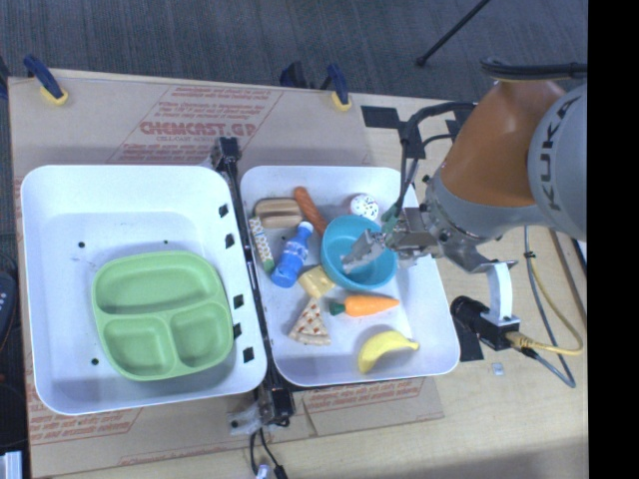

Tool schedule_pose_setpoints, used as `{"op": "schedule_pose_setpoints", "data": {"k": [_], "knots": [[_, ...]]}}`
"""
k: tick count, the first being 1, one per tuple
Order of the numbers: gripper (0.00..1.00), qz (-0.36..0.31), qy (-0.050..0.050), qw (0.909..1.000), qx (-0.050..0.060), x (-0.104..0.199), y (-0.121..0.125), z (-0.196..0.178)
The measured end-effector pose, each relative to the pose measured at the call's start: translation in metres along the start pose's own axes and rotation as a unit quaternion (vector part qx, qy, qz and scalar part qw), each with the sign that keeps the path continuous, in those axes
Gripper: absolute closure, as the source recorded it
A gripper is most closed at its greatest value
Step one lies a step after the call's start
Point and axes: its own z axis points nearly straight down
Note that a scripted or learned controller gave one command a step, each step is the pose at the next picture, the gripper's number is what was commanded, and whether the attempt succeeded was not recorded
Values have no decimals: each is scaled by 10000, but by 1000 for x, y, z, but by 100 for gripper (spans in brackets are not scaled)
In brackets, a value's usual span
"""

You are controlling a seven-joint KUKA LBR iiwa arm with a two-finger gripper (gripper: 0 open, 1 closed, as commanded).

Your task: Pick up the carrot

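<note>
Lying flat in right bin: carrot [367, 306], orange, green stem end.

The orange toy carrot with a green stem end [365, 306] lies flat in the right white bin [436, 342] (pointing roughly right), untouched.

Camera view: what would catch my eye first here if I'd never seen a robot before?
Probably the big arm, grey with an orange band, coming in from the right, its tool over a blue bowl in the right bin. That bin is crowded with toy food, an orange carrot and a banana nearest. The left bin holds a green tray.
</note>
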Motion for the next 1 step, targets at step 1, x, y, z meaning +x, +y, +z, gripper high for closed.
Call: {"op": "schedule_pose_setpoints", "data": {"k": [1], "knots": [[0,-294,7,9996,30,4,-26,141]]}}
